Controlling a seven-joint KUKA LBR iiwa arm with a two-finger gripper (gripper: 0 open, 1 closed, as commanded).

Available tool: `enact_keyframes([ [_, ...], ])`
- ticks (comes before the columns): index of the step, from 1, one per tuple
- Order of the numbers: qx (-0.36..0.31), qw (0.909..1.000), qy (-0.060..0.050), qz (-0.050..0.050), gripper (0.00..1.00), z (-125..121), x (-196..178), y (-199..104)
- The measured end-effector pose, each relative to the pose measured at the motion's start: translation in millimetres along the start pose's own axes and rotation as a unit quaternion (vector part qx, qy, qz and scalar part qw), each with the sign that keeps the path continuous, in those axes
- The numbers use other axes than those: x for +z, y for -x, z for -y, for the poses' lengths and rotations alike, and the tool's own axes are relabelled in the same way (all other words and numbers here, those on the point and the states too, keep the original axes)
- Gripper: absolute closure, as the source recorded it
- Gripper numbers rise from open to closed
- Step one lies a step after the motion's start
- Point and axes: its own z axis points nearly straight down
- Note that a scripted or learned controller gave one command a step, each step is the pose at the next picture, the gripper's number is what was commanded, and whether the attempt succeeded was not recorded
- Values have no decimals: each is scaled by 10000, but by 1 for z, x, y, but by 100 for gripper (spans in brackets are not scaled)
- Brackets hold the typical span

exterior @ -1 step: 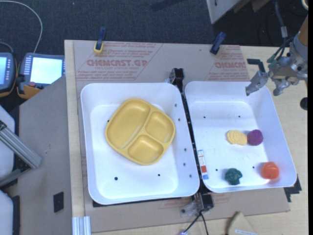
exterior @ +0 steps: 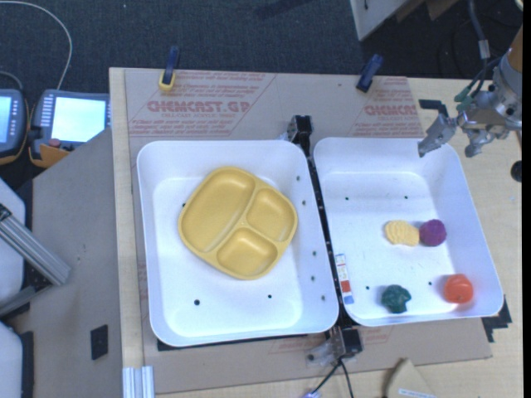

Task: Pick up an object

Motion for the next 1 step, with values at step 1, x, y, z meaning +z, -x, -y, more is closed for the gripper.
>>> enact_keyframes([
  [1,6,10000,-24,-4,0,-6,50,7],
])
